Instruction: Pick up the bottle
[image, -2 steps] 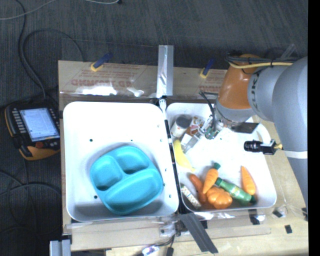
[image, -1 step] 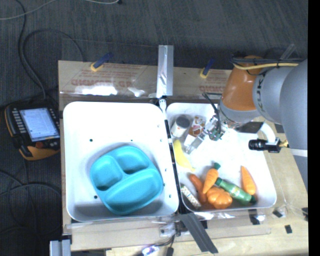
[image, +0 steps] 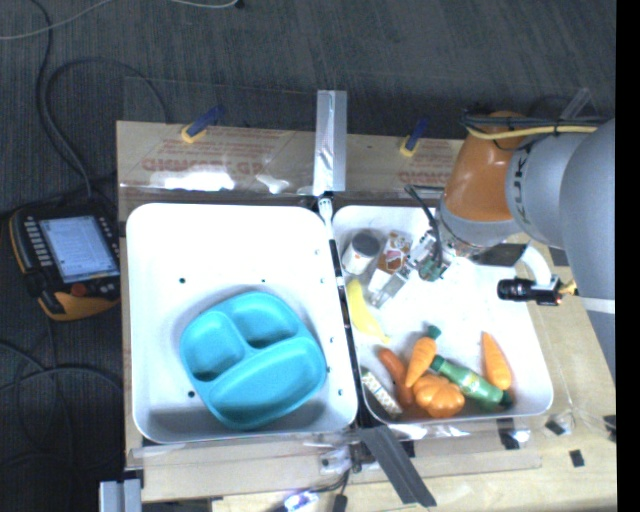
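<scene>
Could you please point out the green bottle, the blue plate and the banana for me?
green bottle (image: 468, 381): camera view, on its body.
blue plate (image: 253, 355): camera view, on its centre divider.
banana (image: 362, 310): camera view, on its middle.

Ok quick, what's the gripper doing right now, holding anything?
Gripper: over the right bin, apart from the green bottle; its state cannot be told.

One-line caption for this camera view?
Gripper low in the right bin, apart from the green bottle lying among toy carrots.
</scene>
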